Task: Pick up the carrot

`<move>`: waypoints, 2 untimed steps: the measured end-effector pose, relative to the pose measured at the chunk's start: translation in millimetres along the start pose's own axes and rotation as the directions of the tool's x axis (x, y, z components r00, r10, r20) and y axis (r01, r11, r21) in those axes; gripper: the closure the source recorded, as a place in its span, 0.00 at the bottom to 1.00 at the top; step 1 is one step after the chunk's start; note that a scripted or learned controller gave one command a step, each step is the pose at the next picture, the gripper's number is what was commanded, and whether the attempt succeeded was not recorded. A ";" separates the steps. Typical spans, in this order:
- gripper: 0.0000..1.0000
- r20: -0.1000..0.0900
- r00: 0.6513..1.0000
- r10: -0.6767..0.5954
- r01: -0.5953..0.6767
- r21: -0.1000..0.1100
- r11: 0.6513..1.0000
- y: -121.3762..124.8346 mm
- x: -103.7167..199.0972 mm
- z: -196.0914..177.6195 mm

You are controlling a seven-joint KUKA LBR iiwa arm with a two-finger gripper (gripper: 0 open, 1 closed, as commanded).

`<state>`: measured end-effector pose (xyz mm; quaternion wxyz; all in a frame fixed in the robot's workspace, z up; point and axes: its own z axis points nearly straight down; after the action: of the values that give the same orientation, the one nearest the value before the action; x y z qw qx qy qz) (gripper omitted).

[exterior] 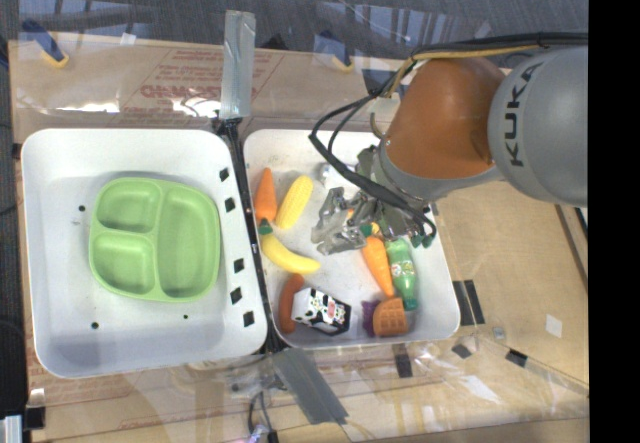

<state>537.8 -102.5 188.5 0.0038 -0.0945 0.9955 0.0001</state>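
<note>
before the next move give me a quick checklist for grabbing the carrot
1. Target in view: a carrot lies in the right bin, just below the gripper: ok.
2. Which carrot: a second carrot lies by the bin's left wall: cannot tell.
3. Jaws open: cannot tell.
4. Room around target: green bottle lies right against it: not ok.
5. Carrot already held: not ok.

Tool (345, 223) over right bin (440, 276), beside carrot (377, 266)
</note>
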 end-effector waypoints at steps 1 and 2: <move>1.00 -0.004 0.959 -0.283 0.283 0.000 0.959 -44.6 5.0 -40.9; 1.00 -0.005 1.000 0.014 -0.014 0.000 1.000 15.3 -2.5 -59.5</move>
<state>536.9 -87.1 248.0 0.0014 -0.0877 0.9961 0.0000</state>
